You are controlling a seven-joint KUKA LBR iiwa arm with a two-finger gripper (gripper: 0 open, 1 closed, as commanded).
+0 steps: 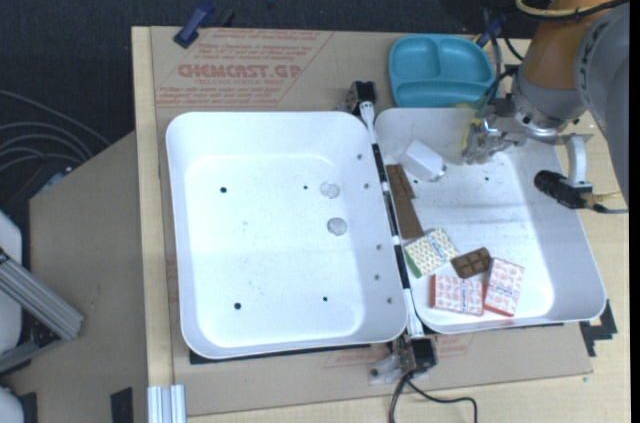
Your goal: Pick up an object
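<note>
While gripper (482,143) hovers over right bin (560,241) (finger state unclear), white block (424,160) nearby

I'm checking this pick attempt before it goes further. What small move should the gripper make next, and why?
Probably a short shift toward the white block, then down onto it. The gripper sits at the far end of the right bin with nothing seen between its fingers, and the block is the nearest object, lying apart from the others. The patterned packets lie crowded together at the near end.
</note>
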